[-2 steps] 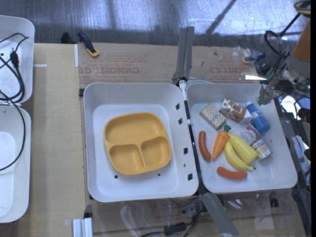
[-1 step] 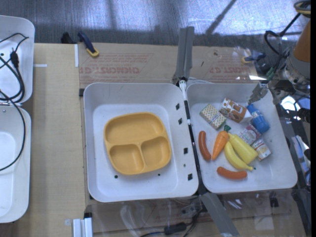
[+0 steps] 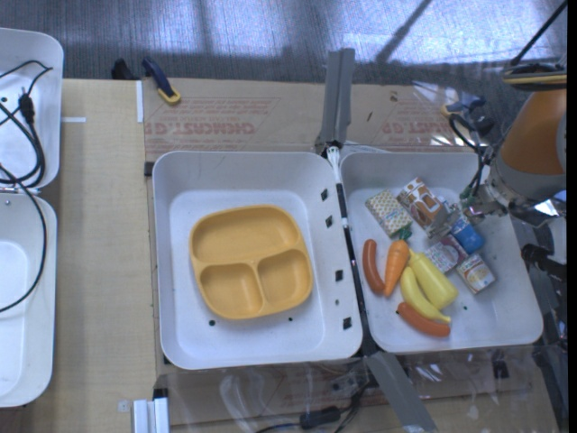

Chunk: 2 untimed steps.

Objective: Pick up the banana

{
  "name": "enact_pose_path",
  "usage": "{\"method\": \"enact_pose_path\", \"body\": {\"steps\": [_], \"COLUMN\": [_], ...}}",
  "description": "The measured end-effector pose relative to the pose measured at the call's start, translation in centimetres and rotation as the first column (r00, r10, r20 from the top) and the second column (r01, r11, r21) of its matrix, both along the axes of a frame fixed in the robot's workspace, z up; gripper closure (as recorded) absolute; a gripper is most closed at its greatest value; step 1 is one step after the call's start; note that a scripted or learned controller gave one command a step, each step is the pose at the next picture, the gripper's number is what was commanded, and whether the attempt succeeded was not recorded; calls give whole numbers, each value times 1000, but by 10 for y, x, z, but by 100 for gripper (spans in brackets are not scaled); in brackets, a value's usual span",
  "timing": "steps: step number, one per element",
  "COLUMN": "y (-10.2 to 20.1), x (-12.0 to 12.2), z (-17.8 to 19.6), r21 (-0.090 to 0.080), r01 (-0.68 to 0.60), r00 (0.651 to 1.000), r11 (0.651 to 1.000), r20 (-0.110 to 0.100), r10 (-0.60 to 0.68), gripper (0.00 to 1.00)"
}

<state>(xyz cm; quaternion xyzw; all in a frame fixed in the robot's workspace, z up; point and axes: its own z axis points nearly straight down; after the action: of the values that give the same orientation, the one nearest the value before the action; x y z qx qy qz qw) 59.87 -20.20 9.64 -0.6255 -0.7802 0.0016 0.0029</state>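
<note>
The banana (image 3: 411,292) is yellow and curved. It lies in the front middle of the right bin (image 3: 505,336), pressed against a thicker yellow item (image 3: 435,280) on its right. An orange carrot (image 3: 395,266) touches its upper left end and a red-orange sausage (image 3: 424,320) lies just in front of it. My gripper (image 3: 471,207) hangs low at the bin's back right, over a blue can (image 3: 467,238) and small packets, well behind and to the right of the banana. The orange-banded wrist (image 3: 534,142) rises above it.
A second sausage (image 3: 370,265) lies left of the carrot. Small food boxes (image 3: 389,212) (image 3: 424,202) and packets (image 3: 475,273) crowd the bin's back and right. The left bin (image 3: 171,269) holds a yellow divided plate (image 3: 251,262). A grey divider post (image 3: 338,97) stands between the bins.
</note>
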Motion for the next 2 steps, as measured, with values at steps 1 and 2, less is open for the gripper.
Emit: {"method": "enact_pose_path", "body": {"steps": [1,2], "y": [57,99], "x": [-80,-120], "z": [-9,-7], "r21": [1,-1], "r01": [-105,-304], "r00": [994,953], "r11": [994,953], "r20": [0,6], "r10": [105,304], "gripper": [0,0]}}
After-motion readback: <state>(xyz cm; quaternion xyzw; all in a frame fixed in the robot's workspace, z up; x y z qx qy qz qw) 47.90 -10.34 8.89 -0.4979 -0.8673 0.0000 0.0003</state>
